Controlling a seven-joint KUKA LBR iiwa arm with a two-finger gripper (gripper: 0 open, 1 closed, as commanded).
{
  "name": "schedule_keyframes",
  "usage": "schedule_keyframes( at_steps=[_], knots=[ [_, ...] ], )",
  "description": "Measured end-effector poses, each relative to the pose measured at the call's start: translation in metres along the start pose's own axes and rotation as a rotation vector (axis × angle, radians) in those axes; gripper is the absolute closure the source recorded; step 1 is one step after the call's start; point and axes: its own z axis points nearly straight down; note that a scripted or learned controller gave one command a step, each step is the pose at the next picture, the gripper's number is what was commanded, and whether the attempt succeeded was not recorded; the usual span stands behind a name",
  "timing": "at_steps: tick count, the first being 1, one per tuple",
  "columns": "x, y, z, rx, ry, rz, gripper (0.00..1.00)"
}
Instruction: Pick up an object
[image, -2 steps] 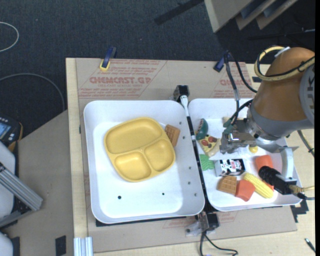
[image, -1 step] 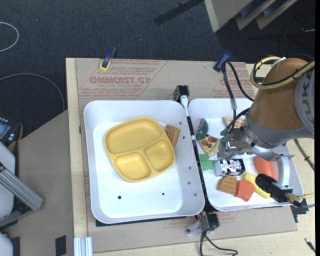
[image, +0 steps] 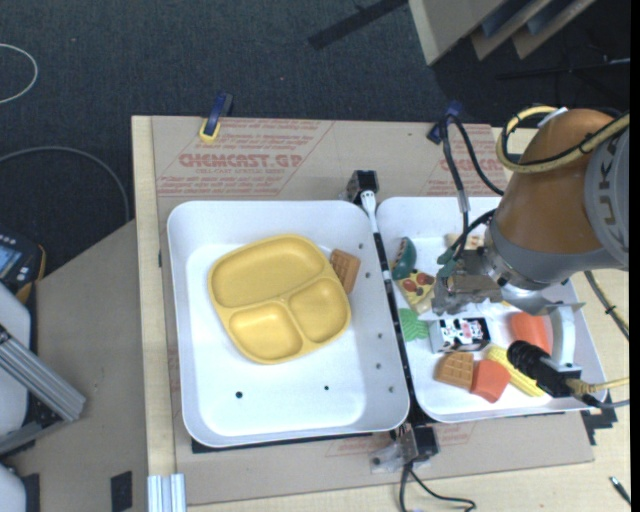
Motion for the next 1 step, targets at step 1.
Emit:
schedule_keyframes(
  at_steps=[1],
  knots=[
    [0.0031, 0.0045, -0.0108, -0.001, 0.0, 0.0, 1.0]
  ],
)
